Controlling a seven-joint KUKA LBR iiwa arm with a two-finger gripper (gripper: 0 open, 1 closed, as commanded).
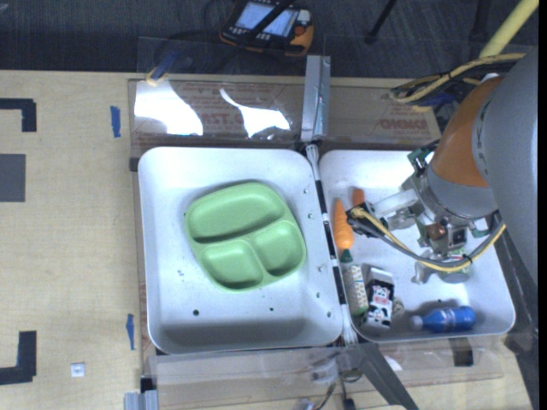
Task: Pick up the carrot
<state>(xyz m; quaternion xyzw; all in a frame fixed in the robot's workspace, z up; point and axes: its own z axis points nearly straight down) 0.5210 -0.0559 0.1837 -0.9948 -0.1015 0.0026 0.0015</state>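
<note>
STEP: approach, I judge, nothing grasped | TARGET: slim orange carrot [342,225] lies lengthwise against right white plastic bin's [500,290] left wall | GRIPPER: grey two-finger gripper [438,248] hangs mid-bin, near but apart from carrot; I cannot tell its jaw state | NEXT: I'd shift left over carrot, then descend.
</note>
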